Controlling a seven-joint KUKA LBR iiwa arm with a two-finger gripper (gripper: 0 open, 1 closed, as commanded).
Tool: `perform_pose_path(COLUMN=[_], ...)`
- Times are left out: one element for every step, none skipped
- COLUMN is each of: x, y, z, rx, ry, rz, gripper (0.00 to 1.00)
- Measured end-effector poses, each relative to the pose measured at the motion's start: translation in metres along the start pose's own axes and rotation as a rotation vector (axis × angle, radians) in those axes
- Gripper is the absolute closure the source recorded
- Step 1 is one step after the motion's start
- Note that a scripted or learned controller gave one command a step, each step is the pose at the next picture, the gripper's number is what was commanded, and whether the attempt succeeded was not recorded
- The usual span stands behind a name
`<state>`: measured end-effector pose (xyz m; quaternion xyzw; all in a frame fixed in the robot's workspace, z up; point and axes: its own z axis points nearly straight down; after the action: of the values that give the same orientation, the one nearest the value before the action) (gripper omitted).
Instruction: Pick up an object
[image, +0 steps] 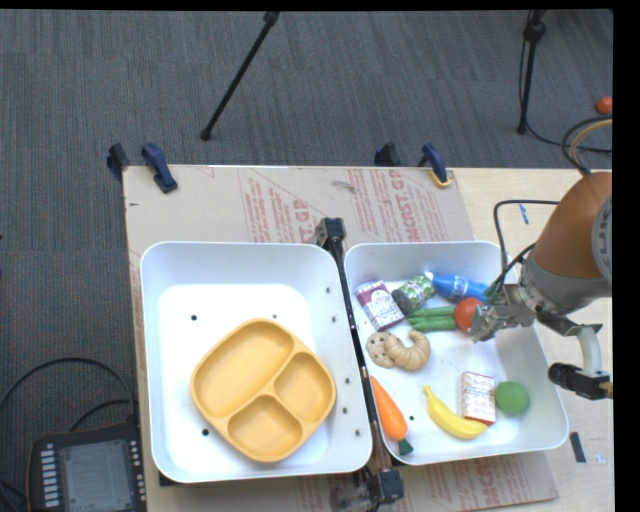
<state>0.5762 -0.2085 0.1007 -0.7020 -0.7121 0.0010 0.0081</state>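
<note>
- Arm: grey KUKA arm with orange band (578, 235), entering from the right and reaching down into the right-hand shallow white bin (520, 432).
- Claw: two-finger gripper (484, 327), low over the bin's upper right part, tip just beside a small round red-orange ball (466, 314). Whether it is released or clenched cannot be told at this size, nor whether the ball sits between its tips.
- Likely target: that ball, judged from where the gripper stands; it lies touching a long green vegetable piece (432, 320), which may crowd a grasp.
- Same cluster: blue plastic bottle with a red end (458, 286), dark green can (413, 293), small maroon-and-white packet (379, 304).
- Bin centre: tan croissant-shaped toy (408, 351) against a speckled round cookie (379, 348).
- Bin front: orange carrot with a green top (389, 409) along the left wall, yellow banana (450, 417), red-and-white carton (478, 397), green ball (511, 398); all well apart from the gripper.
- Left-hand shallow white bin (240, 262): holds a yellow three-compartment plastic tray (262, 389), set at an angle.
- Status: pick not yet confirmed; no object lifted clear.
</note>
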Motion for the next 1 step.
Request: perform_pose_path(x=[0.0000], y=[0.0000], z=[0.0001], rx=[0.000], ry=[0.000], rz=[0.000], gripper=[0.00])
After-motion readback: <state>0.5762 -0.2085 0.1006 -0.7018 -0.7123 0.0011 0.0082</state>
